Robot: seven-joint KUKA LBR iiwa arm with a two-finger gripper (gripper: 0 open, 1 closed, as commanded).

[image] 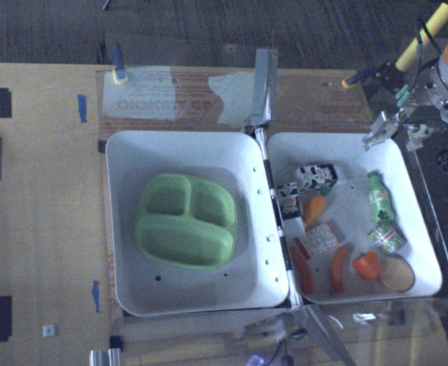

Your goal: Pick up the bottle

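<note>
Hovering over the right bin's far corner, the gripper, fingers' spread unreadable, is facing the green bottle lying lengthwise below it.

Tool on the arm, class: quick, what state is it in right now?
Tool: state cannot be told; it sits above the right bin's far corner, apart from the green bottle.

I count two white bins, one green divided tray, one green bottle, two cow-patterned cartons and two sausages.
</note>
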